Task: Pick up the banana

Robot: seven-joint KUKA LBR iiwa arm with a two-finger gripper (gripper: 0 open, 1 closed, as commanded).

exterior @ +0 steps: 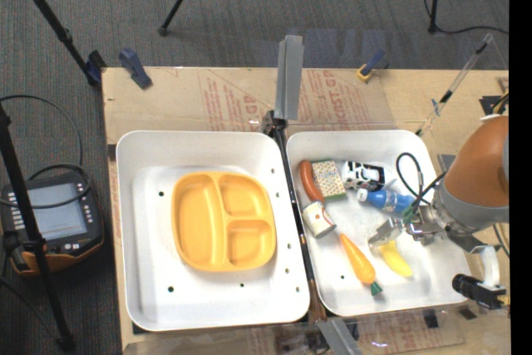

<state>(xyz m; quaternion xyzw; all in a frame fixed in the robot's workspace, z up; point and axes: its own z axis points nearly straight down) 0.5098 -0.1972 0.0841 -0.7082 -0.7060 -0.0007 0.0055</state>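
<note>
From my seat the banana (396, 259) lies in the right bin (416, 299), just below and touching the tip of the jaws (389, 235), with its upper end tucked under them. I cannot tell how the jaws are set; they blur into the metal of the wrist and I see nothing clearly held between them.

To the left of the jaws, close by, the carrot (359, 260) lies slanted, its green tip pointing to the bin's near wall. My worry is that a slightly off descent catches the carrot instead, or pushes the banana sideways against it so it rolls out of the bite.

Further left sits a small white box (318, 218). Just beyond the jaws lies the blue bottle (384, 199), close enough that the wrist could nudge it on the way up. Beyond that are a black-and-white carton (364, 173), a patterned sponge (328, 178) and a sausage (309, 179).

Far left, the yellow tray (223, 220) rests in the other bin (141, 179), well apart from all this.
</note>
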